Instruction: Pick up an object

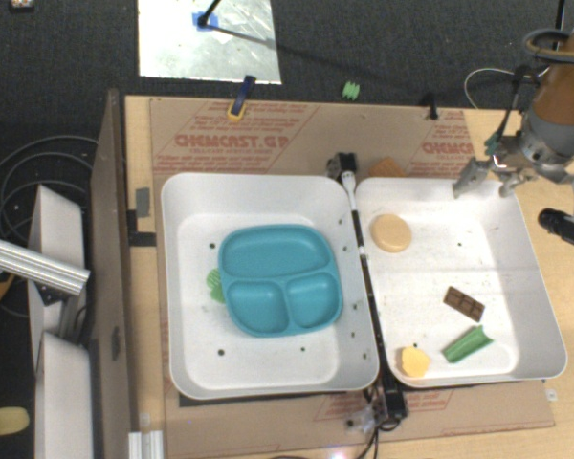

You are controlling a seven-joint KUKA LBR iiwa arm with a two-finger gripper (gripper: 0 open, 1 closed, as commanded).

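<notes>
While the gripper [485, 173] hangs over the far right corner of the right bin [526, 256], its fingers spread apart and holding nothing, the pickable items lie well apart on that bin's floor: a tan disc [391, 233], a brown block [464, 303], a green piece [467, 343] and a yellow piece [414, 361]. Seen from the single overhead camera, the left bin [187, 256] carries a blue divided tray [278, 277], likely kept separate as a drop-off side.

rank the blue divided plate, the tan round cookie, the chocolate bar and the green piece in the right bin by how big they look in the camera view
Largest to smallest:
1. blue divided plate, by far
2. tan round cookie
3. green piece and chocolate bar: too alike to rank
</notes>
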